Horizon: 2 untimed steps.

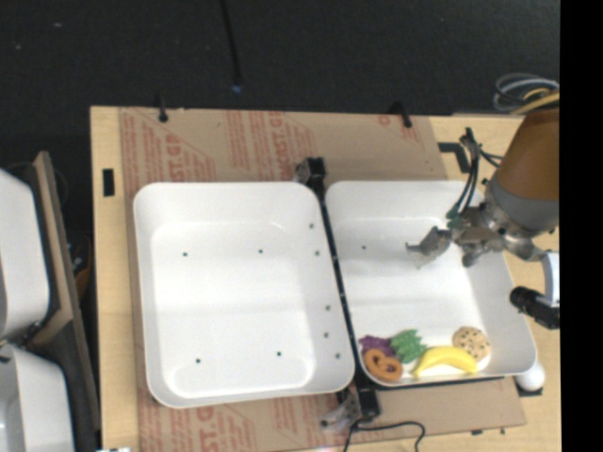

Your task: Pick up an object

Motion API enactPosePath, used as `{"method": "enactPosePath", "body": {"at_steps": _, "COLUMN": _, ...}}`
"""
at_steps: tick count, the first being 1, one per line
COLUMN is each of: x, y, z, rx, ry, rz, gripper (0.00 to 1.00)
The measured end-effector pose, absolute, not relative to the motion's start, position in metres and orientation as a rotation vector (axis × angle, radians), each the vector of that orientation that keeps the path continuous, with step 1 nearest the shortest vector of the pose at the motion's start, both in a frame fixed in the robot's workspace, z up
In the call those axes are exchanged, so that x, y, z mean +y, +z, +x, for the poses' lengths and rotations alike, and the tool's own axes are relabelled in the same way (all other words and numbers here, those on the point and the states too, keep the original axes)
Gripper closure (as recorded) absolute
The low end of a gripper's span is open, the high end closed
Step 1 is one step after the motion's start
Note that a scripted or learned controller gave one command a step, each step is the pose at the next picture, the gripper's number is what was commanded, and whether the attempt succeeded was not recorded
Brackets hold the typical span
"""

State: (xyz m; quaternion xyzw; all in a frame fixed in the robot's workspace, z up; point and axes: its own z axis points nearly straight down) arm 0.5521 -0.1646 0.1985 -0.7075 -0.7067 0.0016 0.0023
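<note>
While gripper (435, 245) hovers with nothing held, finger state unreadable, approach step: descend toward banana (443, 361) well below-right of it.

One fixed camera is looking down at a slant from above the worktop (283, 139), far enough to be taking in both bins. The left bin (151, 252) is sitting mid-frame, the right bin (396, 205) toward the right, where the arm (532, 172) is reaching in.

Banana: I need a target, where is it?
The banana lies at the right bin's near edge, between the green toy and the cookie.
</note>
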Motion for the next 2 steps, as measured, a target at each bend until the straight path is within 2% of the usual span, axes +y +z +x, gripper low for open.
{"method": "enactPosePath", "body": {"at_steps": 1, "x": -0.165, "y": 0.202, "z": 0.554, "rx": -2.221, "ry": -0.001, "rz": -2.222, "gripper": 0.00}}
{"method": "enactPosePath", "body": {"at_steps": 2, "x": -0.167, "y": 0.142, "z": 0.545, "rx": -2.218, "ry": 0.004, "rz": -2.220, "gripper": 0.00}}
